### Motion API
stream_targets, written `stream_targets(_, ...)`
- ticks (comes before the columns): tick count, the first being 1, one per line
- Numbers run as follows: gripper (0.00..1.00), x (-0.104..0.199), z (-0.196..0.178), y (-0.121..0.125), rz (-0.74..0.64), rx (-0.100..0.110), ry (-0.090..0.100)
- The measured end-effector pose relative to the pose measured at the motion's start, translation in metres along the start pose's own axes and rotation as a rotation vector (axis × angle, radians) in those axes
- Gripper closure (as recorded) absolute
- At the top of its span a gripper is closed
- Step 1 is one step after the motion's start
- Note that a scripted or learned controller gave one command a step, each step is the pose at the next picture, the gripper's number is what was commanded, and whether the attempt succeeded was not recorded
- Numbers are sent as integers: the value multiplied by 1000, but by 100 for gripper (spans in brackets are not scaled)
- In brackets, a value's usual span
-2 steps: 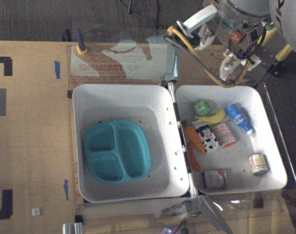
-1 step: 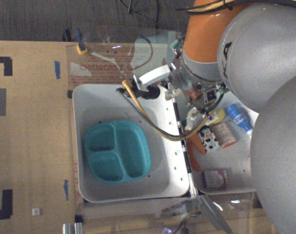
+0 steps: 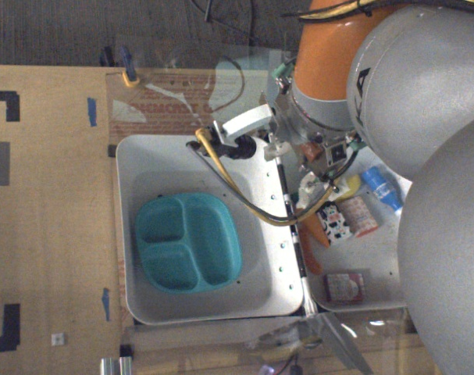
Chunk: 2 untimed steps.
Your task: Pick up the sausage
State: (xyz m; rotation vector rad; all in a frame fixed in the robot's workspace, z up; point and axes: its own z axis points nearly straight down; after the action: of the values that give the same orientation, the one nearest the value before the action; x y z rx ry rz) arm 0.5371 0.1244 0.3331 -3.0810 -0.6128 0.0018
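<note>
Two white bins sit side by side on the counter (image 3: pixel 49 209). Taking the teal divided plate (image 3: pixel 188 241) in the left bin (image 3: pixel 143 162) as landmark: right of it, past the bins' shared wall, the right bin (image 3: pixel 377 287) holds a small red packet (image 3: pixel 345 287), a cow-patterned carton (image 3: pixel 334 223), a pinkish sausage-like piece (image 3: pixel 362 216) lying slantwise, and a blue bottle (image 3: pixel 381 189). Farther back, the grey arm (image 3: pixel 408 92) hangs over that wall; whether the tool (image 3: pixel 311 187) is parted or closed, I cannot tell.

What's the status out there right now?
Gripper low over right bin, grip unclear. Sausage not identified. Teal divided plate sits in left bin; clutter crowds the gripper.
</note>
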Motion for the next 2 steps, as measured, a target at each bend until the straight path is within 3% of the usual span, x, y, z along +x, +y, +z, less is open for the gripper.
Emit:
stream_targets(1, 0, -70, 118, 18, 191, 1, -2)
stream_targets(2, 0, -7, 149, 65, 112, 1, -2)
